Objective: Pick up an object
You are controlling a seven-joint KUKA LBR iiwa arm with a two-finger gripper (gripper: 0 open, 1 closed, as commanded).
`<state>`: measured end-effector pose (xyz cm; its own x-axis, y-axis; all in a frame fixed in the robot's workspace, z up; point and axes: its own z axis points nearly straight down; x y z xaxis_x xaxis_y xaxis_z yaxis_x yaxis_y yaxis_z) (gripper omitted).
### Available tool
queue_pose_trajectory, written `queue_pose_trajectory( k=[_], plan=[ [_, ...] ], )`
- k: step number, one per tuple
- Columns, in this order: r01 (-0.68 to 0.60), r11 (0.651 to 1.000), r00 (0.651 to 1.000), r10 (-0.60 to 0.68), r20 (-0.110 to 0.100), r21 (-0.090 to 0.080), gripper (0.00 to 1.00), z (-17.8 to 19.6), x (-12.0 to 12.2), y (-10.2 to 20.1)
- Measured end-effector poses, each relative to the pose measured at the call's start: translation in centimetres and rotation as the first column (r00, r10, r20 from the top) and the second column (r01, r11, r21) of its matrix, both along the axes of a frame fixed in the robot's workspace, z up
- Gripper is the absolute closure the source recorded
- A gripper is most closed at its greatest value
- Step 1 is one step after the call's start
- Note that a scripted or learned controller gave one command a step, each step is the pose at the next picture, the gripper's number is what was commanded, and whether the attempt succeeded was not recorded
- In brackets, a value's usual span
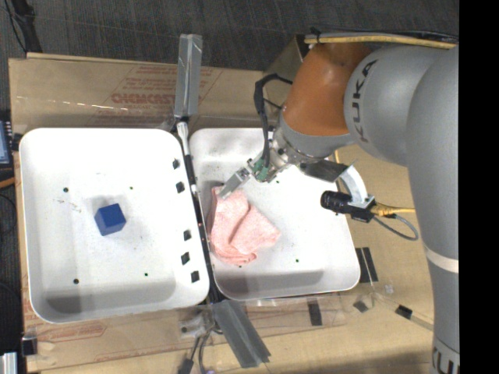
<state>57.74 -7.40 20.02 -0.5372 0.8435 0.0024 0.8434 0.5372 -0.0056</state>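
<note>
okay, tool (234,184) is low in the right bin (331,267), right at the top edge of the pink cloth (240,228), which lies crumpled on the bin floor beside the divider between the bins. cannot tell if the tool is clenched or released, and nothing reads as gripped. blue cube (110,217) sits alone in the left bin (47,162), well apart from the arm.

risks: likely pinches only a thin fold at the cloth's edge, so it slips out on lift; cloth is soft and may drag instead of rise. tool is near the left wall, so a sideways nudge could hit it.

open room: right half of the right bin is bare floor.
</note>
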Motion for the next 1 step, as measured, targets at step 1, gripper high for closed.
queue_pose_trajectory(
  k=[1],
  plan=[
    [0.039,0.999,0.999,-0.039,0.005,0.001,0.00,-10.81,-1.20,-3.75]
  ],
)
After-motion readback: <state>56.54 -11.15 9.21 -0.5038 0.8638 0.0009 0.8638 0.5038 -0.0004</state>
